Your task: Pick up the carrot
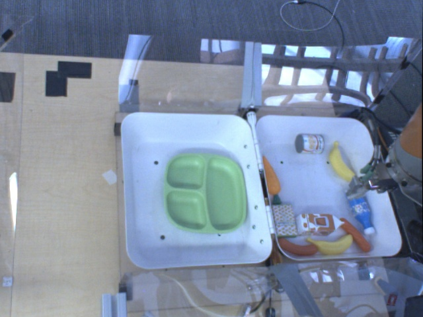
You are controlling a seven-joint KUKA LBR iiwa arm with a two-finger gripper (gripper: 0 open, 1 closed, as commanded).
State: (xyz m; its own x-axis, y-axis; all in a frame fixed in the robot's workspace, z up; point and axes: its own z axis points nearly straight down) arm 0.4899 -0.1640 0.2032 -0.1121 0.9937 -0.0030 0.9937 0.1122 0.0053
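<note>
- The end effector (362, 185) hangs low over the right edge of the right white plastic bin (291, 132), at the tip of the grey arm with its orange band (414, 132); whether its fingers are apart or together I cannot tell, and nothing orange shows between them.
- Just below it lies a small blue-and-white tube (361, 214), almost under the tip.
- Just above and slightly left of it rests a short yellow plastic banana (340, 163).
- Further left and up, a small silver tin can (310, 143) lies on its side.
- Down and left, along the bin's near wall, sit a printed orange-and-white carton (316, 224), a patterned square packet (284, 219), a second yellow banana (332, 245) and two red sausage-shaped toys (299, 247).
- The orange tapered carrot with a green top (271, 179) lies well apart from the end effector, across the bin, against its left wall.
- Beyond that, the left white bin (142, 177) on the worktop holds a green divided plate (205, 192).
- Judged from this, the pick is not yet done: the carrot is untouched, and the whole reach across, descent and grasp remain.
</note>
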